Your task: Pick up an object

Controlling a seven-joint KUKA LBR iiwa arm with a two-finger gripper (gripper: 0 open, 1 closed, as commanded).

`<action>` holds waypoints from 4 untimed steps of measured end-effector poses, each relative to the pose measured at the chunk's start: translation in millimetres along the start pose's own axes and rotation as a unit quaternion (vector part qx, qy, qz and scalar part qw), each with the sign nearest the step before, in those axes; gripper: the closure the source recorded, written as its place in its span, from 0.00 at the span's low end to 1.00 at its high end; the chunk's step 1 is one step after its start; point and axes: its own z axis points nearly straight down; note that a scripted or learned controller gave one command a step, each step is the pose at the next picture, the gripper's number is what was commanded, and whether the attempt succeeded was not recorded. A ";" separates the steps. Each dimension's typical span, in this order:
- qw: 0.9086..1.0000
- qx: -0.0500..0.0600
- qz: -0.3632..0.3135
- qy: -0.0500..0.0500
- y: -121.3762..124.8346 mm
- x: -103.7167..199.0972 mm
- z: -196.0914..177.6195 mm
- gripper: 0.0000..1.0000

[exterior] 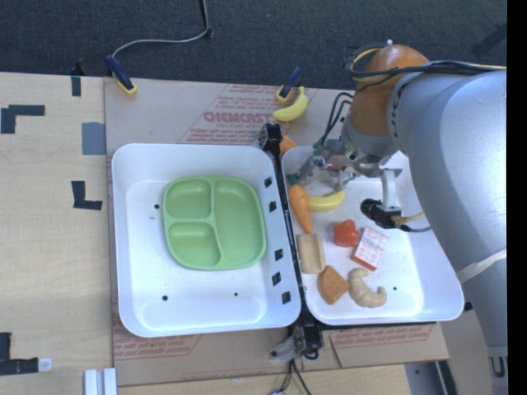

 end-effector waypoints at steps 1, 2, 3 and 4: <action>1.000 -0.001 0.001 -0.002 -19.3 -53.7 -1.4 0.00; 1.000 -0.001 0.002 -0.001 -78.7 -32.1 -1.6 0.00; 1.000 -0.003 0.001 -0.002 -131.8 -29.2 -1.9 0.00; 1.000 0.000 0.002 -0.001 -119.5 -79.7 -89.9 0.00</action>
